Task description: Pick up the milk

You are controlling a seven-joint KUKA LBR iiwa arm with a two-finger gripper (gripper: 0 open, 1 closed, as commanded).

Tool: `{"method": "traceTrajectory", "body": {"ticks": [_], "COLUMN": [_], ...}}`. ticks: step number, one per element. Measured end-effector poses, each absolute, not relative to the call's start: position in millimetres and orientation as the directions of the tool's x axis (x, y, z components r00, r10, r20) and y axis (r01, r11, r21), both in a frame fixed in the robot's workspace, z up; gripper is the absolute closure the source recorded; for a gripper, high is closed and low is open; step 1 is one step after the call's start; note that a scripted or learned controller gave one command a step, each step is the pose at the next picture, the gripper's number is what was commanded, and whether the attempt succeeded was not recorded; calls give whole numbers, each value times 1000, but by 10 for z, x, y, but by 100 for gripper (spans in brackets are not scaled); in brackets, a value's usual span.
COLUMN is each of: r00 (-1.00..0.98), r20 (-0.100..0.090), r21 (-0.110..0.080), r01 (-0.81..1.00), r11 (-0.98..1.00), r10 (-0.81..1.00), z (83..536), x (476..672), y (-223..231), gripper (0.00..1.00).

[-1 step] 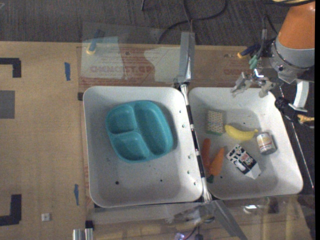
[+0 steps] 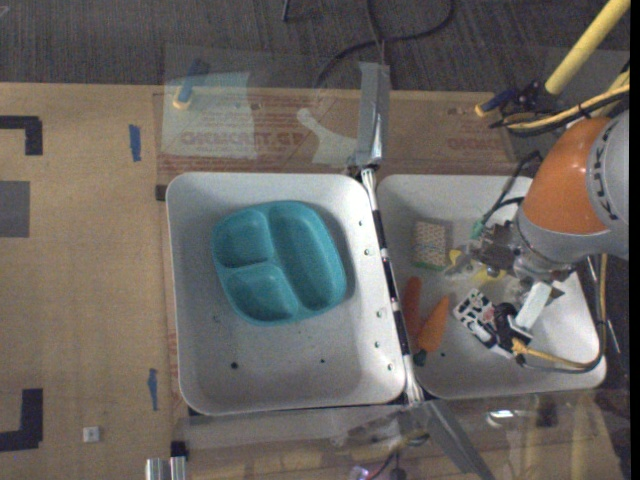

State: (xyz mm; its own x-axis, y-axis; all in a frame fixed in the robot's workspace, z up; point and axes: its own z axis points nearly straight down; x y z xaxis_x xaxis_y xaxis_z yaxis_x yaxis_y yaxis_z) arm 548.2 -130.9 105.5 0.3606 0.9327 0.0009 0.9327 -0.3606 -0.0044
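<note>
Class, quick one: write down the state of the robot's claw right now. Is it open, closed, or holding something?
Claw: cannot be told; it sits over the right bin.

Grey arm [image 2: 618, 163], rounded orange band [image 2: 563, 193], dark lettering [image 2: 611, 200] on shell, silvery metal hand [image 2: 480, 258]

2 shallow white bins sit side by side on a brown bench [image 2: 80, 298]. In the left bin [image 2: 290, 363], a teal plate [image 2: 282, 261] with 3 compartments lies slightly toward 12 o'clock from the bin's middle. In the right bin [image 2: 435, 196], a tan grid-patterned piece [image 2: 431, 242] lies at 10 o'clock and an orange carrot [image 2: 434, 326] at 7 o'clock. A slimmer red-orange piece [image 2: 411, 303] lies just beside the carrot, at 9 o'clock by the bin's wall. From the left bin, a clear sheet [image 2: 250, 118] lies at 12 o'clock, 1 blue tape strip [image 2: 134, 143] at 10 o'clock and another strip [image 2: 152, 388] at 8 o'clock.
</note>
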Motion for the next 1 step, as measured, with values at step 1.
{"method": "traceTrajectory", "body": {"ticks": [1], "r00": [220], "r20": [3], "r21": [18], "r01": [975], "r11": [-220], "r10": [976], "z": [924], "x": [4852], "y": [-1724], "gripper": [0]}}
